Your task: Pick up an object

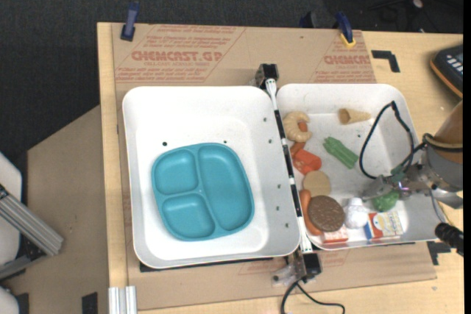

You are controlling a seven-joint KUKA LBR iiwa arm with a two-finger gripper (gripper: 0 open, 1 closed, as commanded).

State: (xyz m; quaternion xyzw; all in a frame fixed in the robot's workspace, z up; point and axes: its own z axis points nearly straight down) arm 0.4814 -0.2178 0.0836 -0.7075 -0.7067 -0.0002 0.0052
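target thing: small green item (pixel 385 200) with a leafy, lumpy look, bright green, partly hidden by the arm's end; exact kind too small to tell
target location: right bin (pixel 324 93), right-hand part toward the near edge, just right of a white crumpled lump (pixel 356 215) and above a red-and-white carton (pixel 385 225)
pincer: (pixel 397 186) at the end of the arm, down inside the right bin, right above the green item and seemingly touching it
pincer state: cannot tell whether spread or closed, tips blurred against the green item; grip not confirmed
arm: (pixel 447 155) grey body entering from the right, black cable (pixel 373 134) looping from it over the bin
other right bin items: tan pretzel-like piece (pixel 298 126) near the divider; small tan cone piece (pixel 354 115) at the far side; long green pod (pixel 341 152) mid-bin, tilted; orange-red piece (pixel 306 159) beside divider; pale round biscuit (pixel 318 182); brown round patty (pixel 325 213) just below it, touching
left bin: (pixel 147 103) holds teal three-compartment plate (pixel 203 190), lying flat, toward the near side
worktop: (pixel 184 55) brown cardboard sheet with red print under both bins; blue clamps (pixel 130 20) at far edge
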